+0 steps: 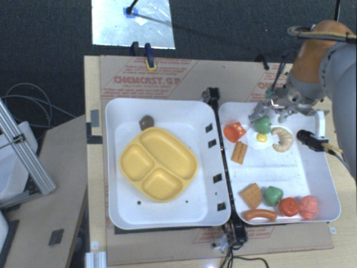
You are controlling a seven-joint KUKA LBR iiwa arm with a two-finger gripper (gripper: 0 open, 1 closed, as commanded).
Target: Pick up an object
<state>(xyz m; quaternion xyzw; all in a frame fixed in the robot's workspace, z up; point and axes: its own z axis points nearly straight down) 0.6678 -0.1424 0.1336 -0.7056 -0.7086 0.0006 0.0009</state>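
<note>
The right bin holds several toy foods. A green piece lies at its far end, with a red pepper to its left, a white and yellow egg just in front and a tan croissant to its right. My gripper hangs over the far end of this bin, just behind and above the green piece. It is open, one grey finger on each side, with nothing between them.
An orange wafer lies mid-bin. Along the near edge lie a cracker, a green pepper, a tomato, a pink fruit and a sausage. The left bin holds a yellow divided plate and a small brown object.
</note>
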